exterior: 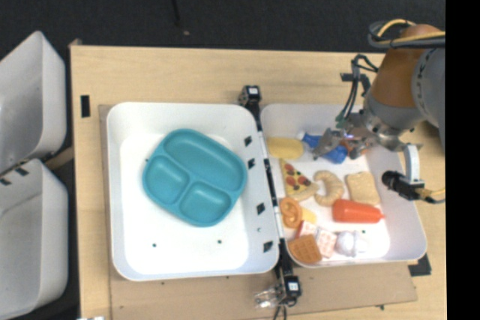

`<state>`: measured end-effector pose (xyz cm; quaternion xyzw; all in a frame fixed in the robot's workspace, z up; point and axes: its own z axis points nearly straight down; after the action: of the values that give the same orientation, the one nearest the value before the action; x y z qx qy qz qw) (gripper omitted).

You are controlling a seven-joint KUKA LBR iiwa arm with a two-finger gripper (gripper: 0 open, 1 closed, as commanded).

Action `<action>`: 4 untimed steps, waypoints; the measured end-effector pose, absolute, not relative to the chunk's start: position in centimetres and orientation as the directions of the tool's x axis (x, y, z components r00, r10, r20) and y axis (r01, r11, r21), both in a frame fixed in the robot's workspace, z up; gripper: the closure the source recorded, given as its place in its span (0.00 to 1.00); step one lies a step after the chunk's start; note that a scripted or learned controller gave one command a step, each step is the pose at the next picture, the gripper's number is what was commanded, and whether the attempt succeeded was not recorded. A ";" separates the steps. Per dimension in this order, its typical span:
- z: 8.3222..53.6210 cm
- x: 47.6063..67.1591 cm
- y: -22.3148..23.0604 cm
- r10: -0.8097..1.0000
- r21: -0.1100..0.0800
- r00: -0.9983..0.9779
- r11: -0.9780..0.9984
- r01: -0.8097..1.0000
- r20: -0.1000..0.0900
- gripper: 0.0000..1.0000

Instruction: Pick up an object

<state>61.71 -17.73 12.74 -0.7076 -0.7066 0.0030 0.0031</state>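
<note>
The arm comes in from 3 o'clock and its gripper is low over the top of the right bin, at about 12 o'clock within that bin. A small blue object lies right under the tip, touching or nearly so; I cannot tell whether the pincer is spread or pressed together, so no hold can be claimed.

Nothing looks lifted yet. The rest of the toy food lies on the bin floor:
- yellow piece at 10 o'clock
- pizza slice just below it
- tan ring at centre
- toast beside the ring
- orange carrot at 5 o'clock
- waffle at 7 o'clock

The left bin holds 1 teal divided plate.

Judgement: approach looks done, with the blue object the likely target; grasp and lift are left.
</note>
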 end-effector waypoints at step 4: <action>18.7 61.3 -19.2 1.000 0.000 0.004 -0.004 1.000 -0.001 1.00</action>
<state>61.34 -19.17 18.71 -0.7085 -0.7057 0.0002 -0.0005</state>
